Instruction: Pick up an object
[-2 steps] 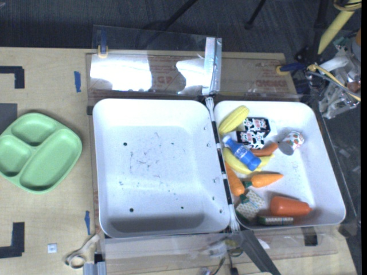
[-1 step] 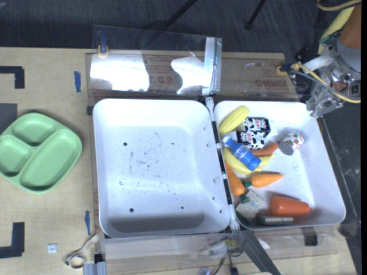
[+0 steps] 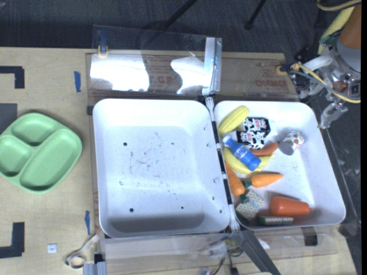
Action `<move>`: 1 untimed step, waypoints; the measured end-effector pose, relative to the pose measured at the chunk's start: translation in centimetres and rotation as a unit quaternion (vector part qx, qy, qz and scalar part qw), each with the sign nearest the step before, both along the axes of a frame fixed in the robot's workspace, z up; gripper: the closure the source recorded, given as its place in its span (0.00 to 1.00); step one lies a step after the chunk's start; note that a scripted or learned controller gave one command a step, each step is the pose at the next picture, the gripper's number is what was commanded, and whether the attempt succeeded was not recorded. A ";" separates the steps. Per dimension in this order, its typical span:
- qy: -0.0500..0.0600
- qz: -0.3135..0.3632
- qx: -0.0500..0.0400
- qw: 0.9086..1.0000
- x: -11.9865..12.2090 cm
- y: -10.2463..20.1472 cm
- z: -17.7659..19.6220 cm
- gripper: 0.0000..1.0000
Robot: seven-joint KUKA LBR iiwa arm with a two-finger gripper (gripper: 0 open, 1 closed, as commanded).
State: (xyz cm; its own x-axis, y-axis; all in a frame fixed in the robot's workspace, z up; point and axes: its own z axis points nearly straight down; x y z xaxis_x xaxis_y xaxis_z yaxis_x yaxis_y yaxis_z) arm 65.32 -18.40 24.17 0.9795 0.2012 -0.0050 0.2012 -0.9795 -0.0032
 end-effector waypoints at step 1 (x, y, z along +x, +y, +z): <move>0.001 0.001 0.000 1.000 0.0 0.1 0.9 1.00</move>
